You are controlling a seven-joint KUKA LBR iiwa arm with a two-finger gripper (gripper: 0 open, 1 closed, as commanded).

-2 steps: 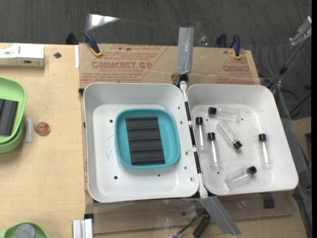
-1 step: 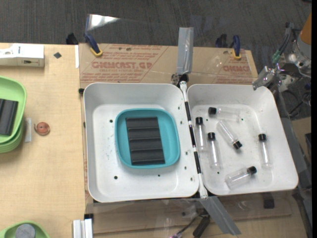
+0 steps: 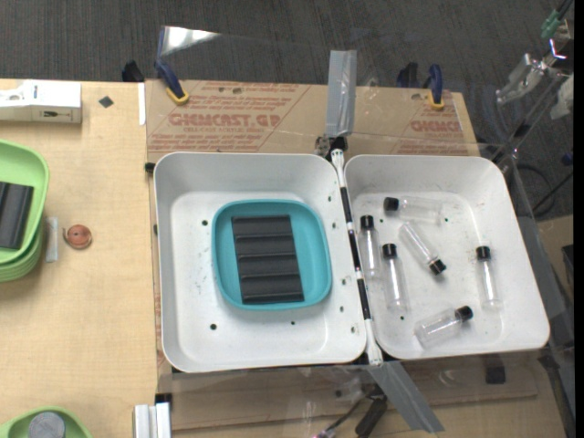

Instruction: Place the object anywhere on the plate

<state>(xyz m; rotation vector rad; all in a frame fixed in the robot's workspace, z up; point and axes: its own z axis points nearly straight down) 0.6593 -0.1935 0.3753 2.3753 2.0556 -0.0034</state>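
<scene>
Wooden bench (image 3: pixel 91 336): teal plate (image 3: pixel 271 255) left bin, perhaps six vials (image 3: pixel 424 248) right.

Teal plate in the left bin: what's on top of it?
A dark ribbed insert lies on the teal plate, covering most of its floor. No vial rests on it; the clear black-capped vials all lie in the right bin. What's beneath the insert is hidden.

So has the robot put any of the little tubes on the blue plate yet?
Not yet. Nothing looks done: the plate in the left bin carries only its dark ridged insert. Nothing is in hand either. All six tubes lie loose in the right bin. So the whole job is left: pick up one tube, carry it across and set it on the plate.
</scene>
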